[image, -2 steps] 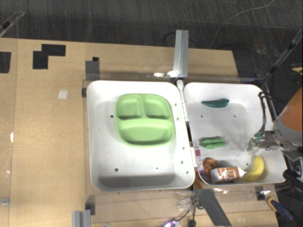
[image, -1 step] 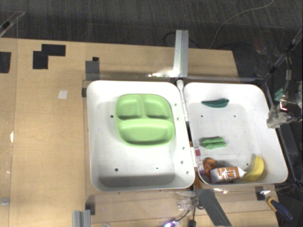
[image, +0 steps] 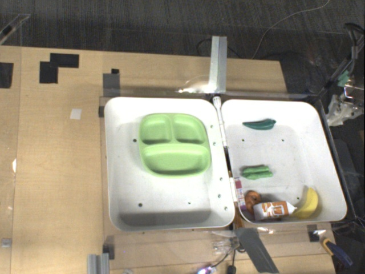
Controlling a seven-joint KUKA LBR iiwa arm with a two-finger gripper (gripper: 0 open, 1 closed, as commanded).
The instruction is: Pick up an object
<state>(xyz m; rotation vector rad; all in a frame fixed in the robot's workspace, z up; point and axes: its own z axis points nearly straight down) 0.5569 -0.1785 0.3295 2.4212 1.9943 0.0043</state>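
So my hand's state, I honestly can't tell. A yellow plastic banana [image: 308,203] is lying in the right white bin's [image: 296,114] near corner, touching a small white carton [image: 274,210].

The scene was evenly and brightly lit from above, and the two white bins [image: 165,216] were rendered close to overexposed, with soft grey shading seen only along the lower inner wall of the left one. A small patch of glare was caught on the wooden bench [image: 51,170] just above the bins' junction. The dark floor across the top of the frame was left dim, and overall sharpness was moderate, with fine detail softened.
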